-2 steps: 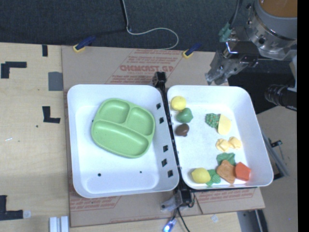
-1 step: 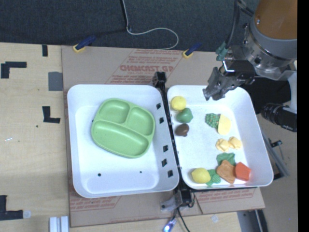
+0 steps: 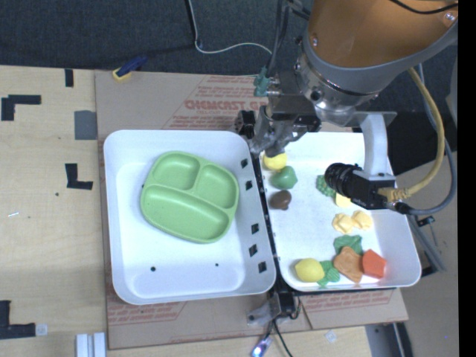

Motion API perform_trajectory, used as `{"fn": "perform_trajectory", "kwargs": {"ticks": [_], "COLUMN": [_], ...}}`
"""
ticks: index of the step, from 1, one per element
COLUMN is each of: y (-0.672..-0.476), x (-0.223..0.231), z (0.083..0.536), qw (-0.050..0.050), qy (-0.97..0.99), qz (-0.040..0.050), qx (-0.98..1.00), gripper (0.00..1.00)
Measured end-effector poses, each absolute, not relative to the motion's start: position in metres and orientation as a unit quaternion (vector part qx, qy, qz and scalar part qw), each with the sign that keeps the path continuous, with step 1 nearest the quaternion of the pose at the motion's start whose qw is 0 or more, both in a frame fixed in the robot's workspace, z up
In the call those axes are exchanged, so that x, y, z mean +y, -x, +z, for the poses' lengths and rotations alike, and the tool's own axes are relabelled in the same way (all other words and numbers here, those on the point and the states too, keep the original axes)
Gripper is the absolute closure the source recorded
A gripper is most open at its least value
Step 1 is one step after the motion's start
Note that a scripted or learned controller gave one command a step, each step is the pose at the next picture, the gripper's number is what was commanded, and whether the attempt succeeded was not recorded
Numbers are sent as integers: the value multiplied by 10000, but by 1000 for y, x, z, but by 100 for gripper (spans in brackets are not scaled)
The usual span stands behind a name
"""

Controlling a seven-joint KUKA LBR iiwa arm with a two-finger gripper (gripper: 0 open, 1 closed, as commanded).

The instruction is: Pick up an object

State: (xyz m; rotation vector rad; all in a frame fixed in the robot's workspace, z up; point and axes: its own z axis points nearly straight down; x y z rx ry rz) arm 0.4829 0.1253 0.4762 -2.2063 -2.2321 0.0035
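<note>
Small yellow piece (image 3: pixel 274 160) sits at the far left corner of the right bin (image 3: pixel 394 262), right under the hand (image 3: pixel 274 141); can't tell whether the hand is clenched or released. Just nearer: green piece (image 3: pixel 283 177), then brown piece (image 3: pixel 280 198). More toy food at the bin's near end: lemon (image 3: pixel 309 269), orange wedge (image 3: pixel 348 263), red block (image 3: pixel 373 264), pale yellow lumps (image 3: pixel 351 221). Left bin (image 3: pixel 123 199) holds a green divided plate (image 3: pixel 190 195). Both bins rest on the cardboard-covered worktop (image 3: pixel 149 103).
</note>
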Motion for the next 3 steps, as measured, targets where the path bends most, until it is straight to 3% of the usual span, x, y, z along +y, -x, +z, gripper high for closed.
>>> {"fn": "perform_trajectory", "kwargs": {"ticks": [3], "y": [-484], "x": [121], "z": [507], "qw": [12], "qy": [7046], "qz": [25], "qx": [-7096], "gripper": [100]}}
